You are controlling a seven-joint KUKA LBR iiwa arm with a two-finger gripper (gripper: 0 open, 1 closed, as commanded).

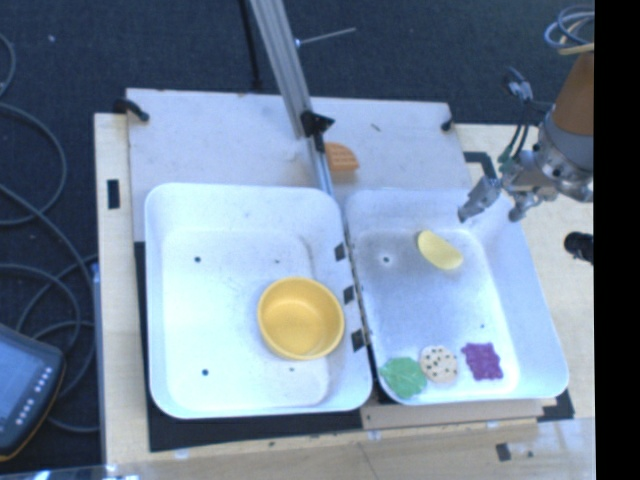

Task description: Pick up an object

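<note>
The right bin (520,298) holds a yellow lemon-like piece (440,250) near its back. Along its front edge lie a green piece (403,376), a spotted cookie (438,364) and a purple piece (483,360). A yellow bowl (300,318) sits upright in the left bin (200,268). My gripper (497,205) hangs over the right bin's back right corner, up and to the right of the yellow piece. Its fingers are spread open with nothing between them.
An orange object (342,160) lies on the board behind the bins. A slanted metal pole (285,58) runs down to the gap between the bins. Cables and a tablet (20,383) lie on the floor at the left.
</note>
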